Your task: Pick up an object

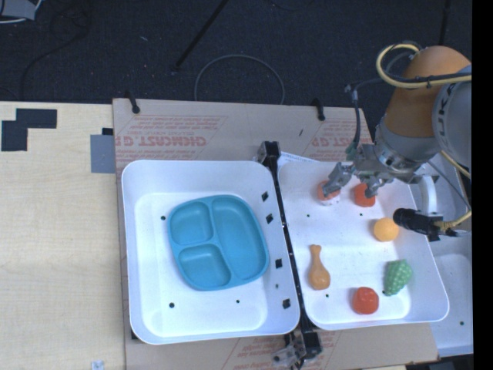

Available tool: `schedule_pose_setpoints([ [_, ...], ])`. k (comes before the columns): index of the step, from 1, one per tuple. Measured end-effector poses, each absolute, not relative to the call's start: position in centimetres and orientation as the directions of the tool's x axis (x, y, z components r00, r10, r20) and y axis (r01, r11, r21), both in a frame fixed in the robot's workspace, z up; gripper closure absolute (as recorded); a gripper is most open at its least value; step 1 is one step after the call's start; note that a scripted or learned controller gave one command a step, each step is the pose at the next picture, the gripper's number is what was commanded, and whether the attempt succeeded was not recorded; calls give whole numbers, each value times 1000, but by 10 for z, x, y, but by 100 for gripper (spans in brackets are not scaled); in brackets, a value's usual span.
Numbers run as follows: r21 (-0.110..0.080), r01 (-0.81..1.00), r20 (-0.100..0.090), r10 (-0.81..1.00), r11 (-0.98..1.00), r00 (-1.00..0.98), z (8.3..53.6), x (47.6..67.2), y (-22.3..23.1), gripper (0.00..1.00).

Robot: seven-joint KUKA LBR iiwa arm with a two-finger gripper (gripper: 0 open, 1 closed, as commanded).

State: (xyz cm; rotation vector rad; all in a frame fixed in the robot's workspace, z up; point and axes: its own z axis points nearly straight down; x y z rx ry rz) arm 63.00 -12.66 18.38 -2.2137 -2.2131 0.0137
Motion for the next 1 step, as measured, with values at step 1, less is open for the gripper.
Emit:
schedule_pose_setpoints([
  [1, -3, 1000, 1, 1000, 1, -1, 190, 633, -127, 0],
])
